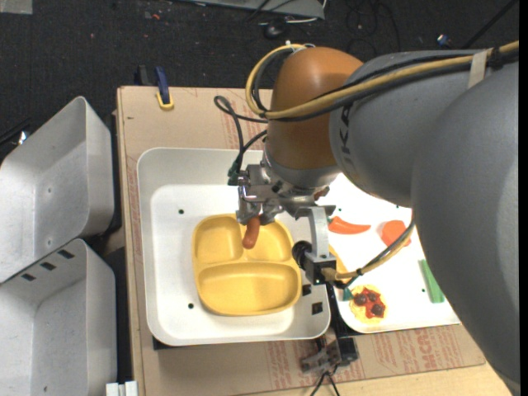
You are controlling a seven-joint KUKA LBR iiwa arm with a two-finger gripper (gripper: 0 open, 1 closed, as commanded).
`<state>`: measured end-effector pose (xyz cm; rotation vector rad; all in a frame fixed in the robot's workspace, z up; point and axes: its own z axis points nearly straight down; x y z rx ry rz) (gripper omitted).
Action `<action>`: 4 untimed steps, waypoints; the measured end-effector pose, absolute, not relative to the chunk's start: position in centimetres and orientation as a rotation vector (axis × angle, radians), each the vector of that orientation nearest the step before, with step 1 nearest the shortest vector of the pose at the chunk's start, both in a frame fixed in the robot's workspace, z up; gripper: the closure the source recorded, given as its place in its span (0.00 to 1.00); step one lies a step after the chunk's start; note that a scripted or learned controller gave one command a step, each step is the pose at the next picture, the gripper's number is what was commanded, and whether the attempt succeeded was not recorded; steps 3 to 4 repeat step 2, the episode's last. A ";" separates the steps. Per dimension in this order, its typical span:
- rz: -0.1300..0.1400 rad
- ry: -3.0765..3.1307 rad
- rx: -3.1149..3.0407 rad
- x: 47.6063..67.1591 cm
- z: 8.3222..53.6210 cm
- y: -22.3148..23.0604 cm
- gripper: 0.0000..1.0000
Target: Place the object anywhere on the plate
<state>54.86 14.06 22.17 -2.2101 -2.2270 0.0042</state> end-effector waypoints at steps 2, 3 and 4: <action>0.001 -2.223 -2.219 54.0 24.0 17.5 0.00; 0.001 -2.223 -2.219 54.0 24.0 17.5 0.00; 0.001 -2.223 -2.219 54.0 24.0 17.5 0.00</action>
